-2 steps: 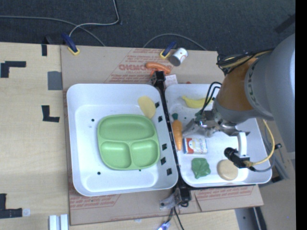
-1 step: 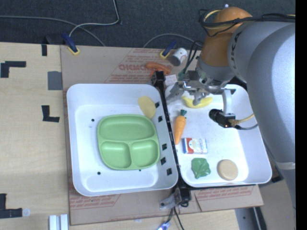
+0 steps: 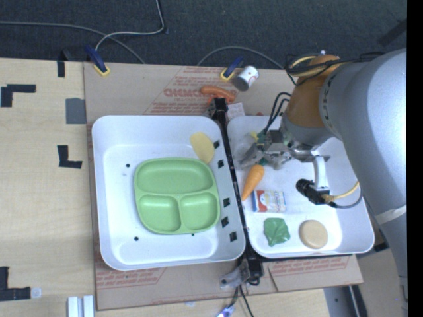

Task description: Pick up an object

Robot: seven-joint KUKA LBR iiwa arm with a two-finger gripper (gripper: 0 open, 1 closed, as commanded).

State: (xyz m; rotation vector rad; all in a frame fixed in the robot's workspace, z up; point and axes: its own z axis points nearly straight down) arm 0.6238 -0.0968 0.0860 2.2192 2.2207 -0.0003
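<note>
My gripper (image 3: pixel 259 152) hangs low over the upper left part of the right bin (image 3: pixel 353 243). An orange carrot (image 3: pixel 252 181) lies slantwise just below it, with its top end close under the gripper. Whether they touch is unclear. Further down in the same bin lie a small white packet with red and blue print (image 3: pixel 269 201), a green leafy piece (image 3: pixel 276 231) and a round tan bun (image 3: pixel 313 234). The grey arm with its orange band (image 3: pixel 310 104) covers the bin's upper right.
The left bin (image 3: pixel 109 177) holds a green divided plate (image 3: pixel 177 195) and a pale yellow piece (image 3: pixel 203 146) near its upper right corner. The black divider (image 3: pixel 228 177) runs between the bins. An orange item (image 3: pixel 218 92) and a metal cylinder (image 3: pixel 246 78) lie behind the bins.
</note>
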